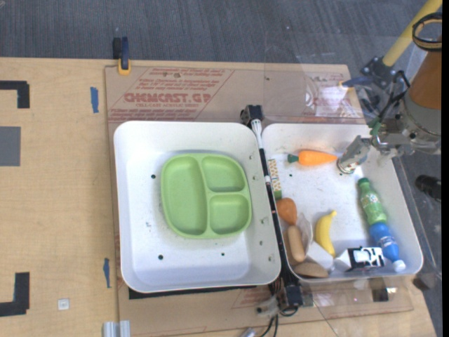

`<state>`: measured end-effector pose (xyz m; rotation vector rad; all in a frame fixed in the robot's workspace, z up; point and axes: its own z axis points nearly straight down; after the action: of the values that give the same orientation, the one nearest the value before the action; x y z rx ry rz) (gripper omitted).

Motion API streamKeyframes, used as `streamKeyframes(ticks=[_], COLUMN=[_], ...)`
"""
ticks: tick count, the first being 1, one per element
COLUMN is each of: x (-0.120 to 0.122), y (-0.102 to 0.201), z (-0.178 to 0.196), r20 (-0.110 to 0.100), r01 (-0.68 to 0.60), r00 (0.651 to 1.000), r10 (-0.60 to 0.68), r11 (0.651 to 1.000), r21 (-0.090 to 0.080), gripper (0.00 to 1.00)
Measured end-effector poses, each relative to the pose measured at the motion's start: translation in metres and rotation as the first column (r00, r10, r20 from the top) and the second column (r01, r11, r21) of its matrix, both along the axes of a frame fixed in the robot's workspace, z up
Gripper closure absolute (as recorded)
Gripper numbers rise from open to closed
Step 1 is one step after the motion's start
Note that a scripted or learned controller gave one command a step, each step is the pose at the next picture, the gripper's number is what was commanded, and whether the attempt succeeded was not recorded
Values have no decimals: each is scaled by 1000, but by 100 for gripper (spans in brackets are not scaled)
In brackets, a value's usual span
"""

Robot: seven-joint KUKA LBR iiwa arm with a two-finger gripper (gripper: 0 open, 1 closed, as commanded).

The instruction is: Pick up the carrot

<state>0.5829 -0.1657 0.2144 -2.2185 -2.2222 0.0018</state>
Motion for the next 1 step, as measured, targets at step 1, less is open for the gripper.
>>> streamKeyframes(ticks=[1], x=[35], y=[25], z=[-85], r20=[9], r01=[78], r00=[997], r10=[-78], r11=[997], r21=[-3], gripper=[0])
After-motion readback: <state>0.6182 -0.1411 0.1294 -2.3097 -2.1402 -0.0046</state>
